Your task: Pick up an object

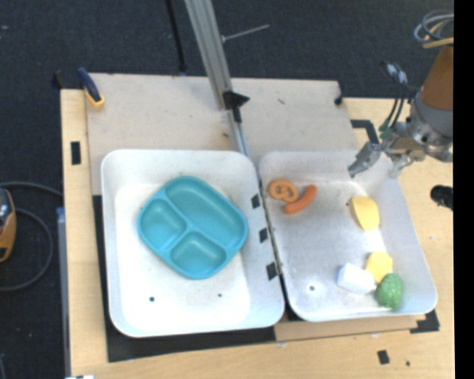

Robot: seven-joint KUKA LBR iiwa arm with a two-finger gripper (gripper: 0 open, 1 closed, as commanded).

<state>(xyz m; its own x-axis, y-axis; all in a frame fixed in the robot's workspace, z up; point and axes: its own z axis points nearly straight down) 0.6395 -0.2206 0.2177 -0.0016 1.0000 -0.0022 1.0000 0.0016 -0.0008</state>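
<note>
The right bin (324,243) holds several small items. An orange ring-shaped piece (280,189) touches an orange sausage-shaped piece (302,200) near its upper left. A yellow lump (366,212) lies at mid right. Near the front right corner, a second yellow piece (379,263), a white piece (351,278) and a green lump (390,290) sit close together. My gripper (378,165) hangs above the bin's far right corner, open, with nothing between its fingers. It is above and right of the nearest yellow lump.
A teal divided plate (193,226) lies in the left bin (126,290). A grey metal post (212,50) rises behind the bins, ending near the gap between them. Bare bin floor stretches across the middle of the right bin.
</note>
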